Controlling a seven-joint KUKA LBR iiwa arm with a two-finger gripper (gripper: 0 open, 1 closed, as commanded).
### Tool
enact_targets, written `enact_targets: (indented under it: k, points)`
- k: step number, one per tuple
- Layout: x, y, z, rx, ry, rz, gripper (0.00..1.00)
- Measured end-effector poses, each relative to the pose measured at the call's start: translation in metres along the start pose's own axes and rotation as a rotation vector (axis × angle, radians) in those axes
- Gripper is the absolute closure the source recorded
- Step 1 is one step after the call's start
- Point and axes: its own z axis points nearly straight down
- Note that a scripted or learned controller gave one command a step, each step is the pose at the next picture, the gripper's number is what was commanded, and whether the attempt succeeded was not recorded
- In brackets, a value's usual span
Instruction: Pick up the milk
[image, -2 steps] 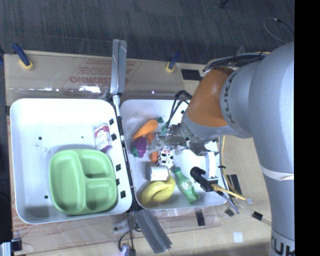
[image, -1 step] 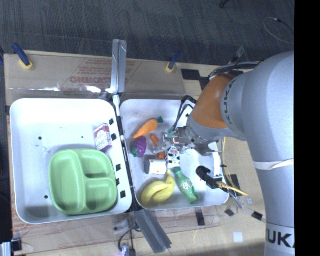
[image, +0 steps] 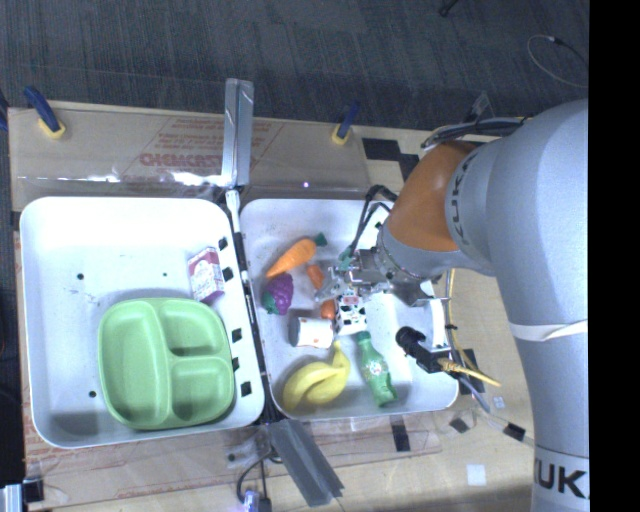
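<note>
Milk carton (image: 349, 313) sits mid right bin (image: 415, 395), black-and-white, directly under my hand (image: 352, 285). Looks light, stiff, boxy; I'd pinch its flat sides. Hand's state I cannot tell.

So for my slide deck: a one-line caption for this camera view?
KUKA arm's gripper lowered among toy groceries in the right bin; green tray in the left bin.
</note>
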Motion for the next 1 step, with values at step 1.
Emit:
enact_targets:
  k: [1]
  points:
    - [0.0268,-0.0001,-0.1167,0.005,0.002,0.112,1.00]
